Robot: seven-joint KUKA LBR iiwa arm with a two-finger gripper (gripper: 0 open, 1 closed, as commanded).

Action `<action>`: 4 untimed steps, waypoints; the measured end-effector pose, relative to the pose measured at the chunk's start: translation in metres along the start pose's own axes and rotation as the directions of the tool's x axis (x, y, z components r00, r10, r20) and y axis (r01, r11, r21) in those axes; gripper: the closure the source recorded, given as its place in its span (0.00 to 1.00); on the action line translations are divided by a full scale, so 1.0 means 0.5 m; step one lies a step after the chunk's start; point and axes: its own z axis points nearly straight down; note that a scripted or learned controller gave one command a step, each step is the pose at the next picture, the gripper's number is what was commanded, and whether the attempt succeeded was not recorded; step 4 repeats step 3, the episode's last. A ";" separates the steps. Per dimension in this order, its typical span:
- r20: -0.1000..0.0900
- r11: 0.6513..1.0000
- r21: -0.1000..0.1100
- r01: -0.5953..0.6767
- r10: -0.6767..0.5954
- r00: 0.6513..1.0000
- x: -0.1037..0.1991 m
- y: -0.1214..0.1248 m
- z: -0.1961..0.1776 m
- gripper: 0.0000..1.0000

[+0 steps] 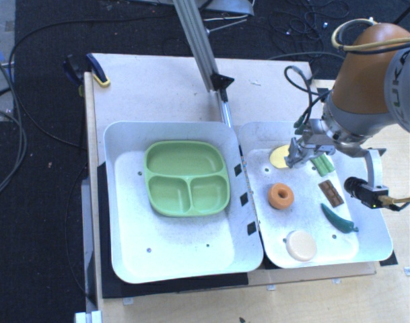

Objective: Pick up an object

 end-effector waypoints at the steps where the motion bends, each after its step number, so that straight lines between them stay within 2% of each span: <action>1: 0.000 1.000 0.000 -0.001 0.001 1.000 0.099 -0.046 0.025 1.00; 2: 0.000 1.000 -0.002 0.001 -0.001 1.000 0.213 -0.070 0.009 1.00; 3: 0.000 1.000 0.001 0.000 0.000 1.000 0.302 -0.132 0.012 1.00; 4: 0.000 1.000 0.001 0.000 0.000 1.000 0.302 -0.132 0.012 1.00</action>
